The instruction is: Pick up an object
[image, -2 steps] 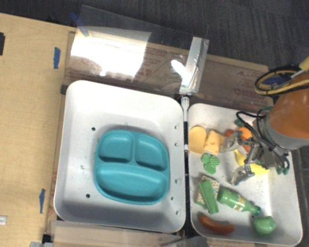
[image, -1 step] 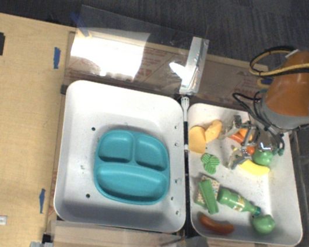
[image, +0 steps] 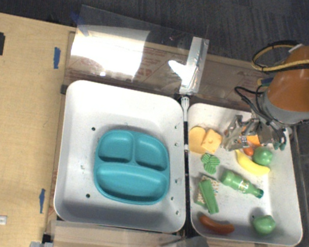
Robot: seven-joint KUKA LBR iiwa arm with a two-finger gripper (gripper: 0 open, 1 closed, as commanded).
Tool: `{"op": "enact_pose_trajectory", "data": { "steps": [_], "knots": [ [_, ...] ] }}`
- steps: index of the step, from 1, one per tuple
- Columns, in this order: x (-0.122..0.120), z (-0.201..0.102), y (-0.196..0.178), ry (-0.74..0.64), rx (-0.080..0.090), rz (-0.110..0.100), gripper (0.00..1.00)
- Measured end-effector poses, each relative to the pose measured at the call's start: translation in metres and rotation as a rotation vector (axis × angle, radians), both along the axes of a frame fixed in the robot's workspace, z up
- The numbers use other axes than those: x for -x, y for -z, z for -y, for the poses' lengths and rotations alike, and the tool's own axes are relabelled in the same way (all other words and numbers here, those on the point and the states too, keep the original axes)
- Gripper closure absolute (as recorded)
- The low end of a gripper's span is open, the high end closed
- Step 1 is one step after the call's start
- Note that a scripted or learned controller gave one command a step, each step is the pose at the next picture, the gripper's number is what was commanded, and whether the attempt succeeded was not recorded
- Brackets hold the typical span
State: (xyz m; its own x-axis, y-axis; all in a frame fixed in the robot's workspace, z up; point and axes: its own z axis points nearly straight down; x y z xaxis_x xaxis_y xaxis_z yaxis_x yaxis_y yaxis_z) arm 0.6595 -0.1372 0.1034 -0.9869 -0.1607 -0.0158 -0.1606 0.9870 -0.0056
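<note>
Your gripper [image: 241,136] sits low at the right bin's [image: 295,201] far edge, beside the banana [image: 251,164]; grip state unreadable.

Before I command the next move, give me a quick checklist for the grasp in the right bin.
1. Gripper is over the right bin: ok.
2. Object seen between the fingers: cannot tell; wrist and clutter mask them.
3. Space around the gripper: not ok; yellow cheese wedge, banana and green ball crowd it.
4. Easier targets apart from the cluster: ok; green bottle and red sausage lie free.
5. Left bin holds the teal tray, away from the arm: ok.
</note>
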Motion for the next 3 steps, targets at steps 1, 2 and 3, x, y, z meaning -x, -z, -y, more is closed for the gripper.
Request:
{"op": "enact_pose_trajectory", "data": {
  "steps": [1, 2, 3],
  "knots": [
    [-0.011, -0.009, -0.149, -0.035, 0.001, 0.007, 1.0],
    [-0.01, -0.097, -0.189, 0.023, -0.006, -0.002, 1.0],
    [0.039, -0.144, -0.101, -0.067, -0.005, -0.017, 1.0]
  ]
}}
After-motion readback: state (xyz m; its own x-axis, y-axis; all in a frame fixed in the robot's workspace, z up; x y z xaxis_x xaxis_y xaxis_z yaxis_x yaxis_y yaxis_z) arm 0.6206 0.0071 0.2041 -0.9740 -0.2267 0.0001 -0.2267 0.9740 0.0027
